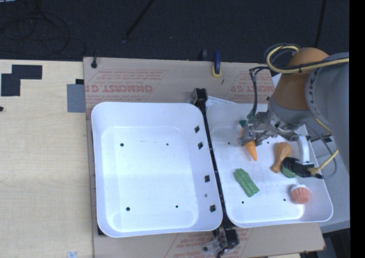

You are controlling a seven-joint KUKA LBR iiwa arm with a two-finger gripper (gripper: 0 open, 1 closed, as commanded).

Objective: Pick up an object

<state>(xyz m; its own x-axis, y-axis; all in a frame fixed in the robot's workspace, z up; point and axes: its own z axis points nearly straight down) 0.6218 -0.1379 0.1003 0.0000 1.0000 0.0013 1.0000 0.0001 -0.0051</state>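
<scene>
Half-hidden carrot (251,150) under gripper (249,131)

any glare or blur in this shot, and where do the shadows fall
Camera view: the left bin is brightly lit, its floor near washed out, with soft shadow along its left wall and bottom edge; the arm at right looks soft, out of focus; the carrot, green piece and right bin read clearly.
</scene>
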